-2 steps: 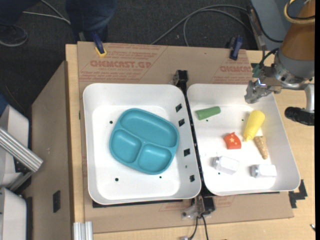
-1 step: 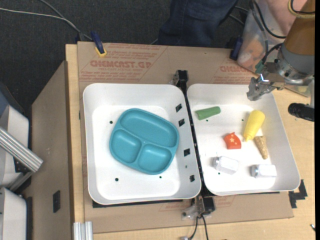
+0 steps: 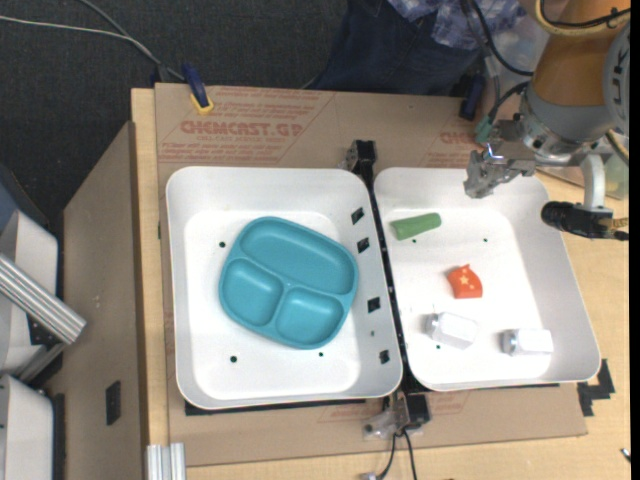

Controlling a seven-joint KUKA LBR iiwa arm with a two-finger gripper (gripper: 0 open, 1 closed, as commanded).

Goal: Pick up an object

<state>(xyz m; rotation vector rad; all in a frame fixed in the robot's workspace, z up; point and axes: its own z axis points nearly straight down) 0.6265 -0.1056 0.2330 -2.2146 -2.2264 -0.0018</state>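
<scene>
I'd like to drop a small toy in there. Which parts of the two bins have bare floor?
Left bin: the blue divided plate takes the middle, leaving bare strips along the walls and corners. Right bin: bare between the green piece and the orange piece, and along its right side. Its near edge is crowded by two white pieces.

bins (image 3: 200, 368): smooth white plastic, showing a soft sheen | teal divided plate (image 3: 288, 281): looking like satiny plastic | bench (image 3: 110, 268): presenting as matt brown board | claw (image 3: 487, 180): reading as bare grey metal | arm band (image 3: 590, 13): gleaming glossy orange
</scene>
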